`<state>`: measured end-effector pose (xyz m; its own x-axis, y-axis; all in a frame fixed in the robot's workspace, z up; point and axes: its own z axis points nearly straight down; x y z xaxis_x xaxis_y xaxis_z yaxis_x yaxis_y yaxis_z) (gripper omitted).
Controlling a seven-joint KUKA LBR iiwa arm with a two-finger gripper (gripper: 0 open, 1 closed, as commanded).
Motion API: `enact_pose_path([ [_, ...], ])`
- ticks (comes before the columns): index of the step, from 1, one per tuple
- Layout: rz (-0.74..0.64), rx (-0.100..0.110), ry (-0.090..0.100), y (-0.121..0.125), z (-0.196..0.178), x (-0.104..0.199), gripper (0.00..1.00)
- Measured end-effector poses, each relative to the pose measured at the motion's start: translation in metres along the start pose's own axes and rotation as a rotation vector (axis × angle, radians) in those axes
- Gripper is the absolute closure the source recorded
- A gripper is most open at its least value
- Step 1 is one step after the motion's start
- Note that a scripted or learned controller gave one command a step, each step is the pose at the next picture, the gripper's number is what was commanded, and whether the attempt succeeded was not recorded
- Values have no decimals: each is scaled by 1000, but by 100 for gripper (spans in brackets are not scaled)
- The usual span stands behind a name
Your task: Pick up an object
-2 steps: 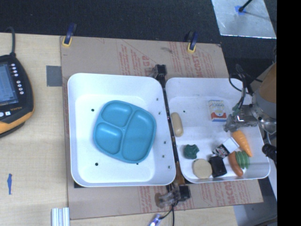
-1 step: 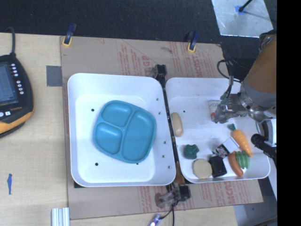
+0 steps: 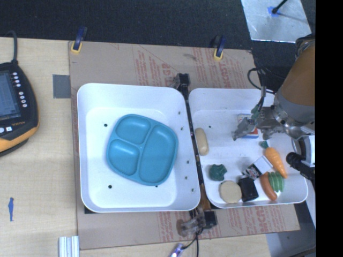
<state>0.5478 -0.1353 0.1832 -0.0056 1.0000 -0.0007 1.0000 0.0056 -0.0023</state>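
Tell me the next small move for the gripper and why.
Probably a short shift toward the near side of the right bin, then down: the gripper hangs over bare white floor there, while the carrot and the other toy foods lie clustered by the bin's near edge, apart from it.

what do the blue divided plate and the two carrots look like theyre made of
Blue divided plate: apparently moulded plastic, one even colour with a soft matte sheen and rounded compartment ridges. Carrots: probably toy plastic or rubber, given their uniform saturated orange, smooth surfaces and solid green tops; too small to tell which.
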Motion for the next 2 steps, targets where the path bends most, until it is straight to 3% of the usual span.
enact_pose_path([
  [1,4,0,0,16,18,-78,0],
  [2,0,2,1,-32,88,-76,0],
])
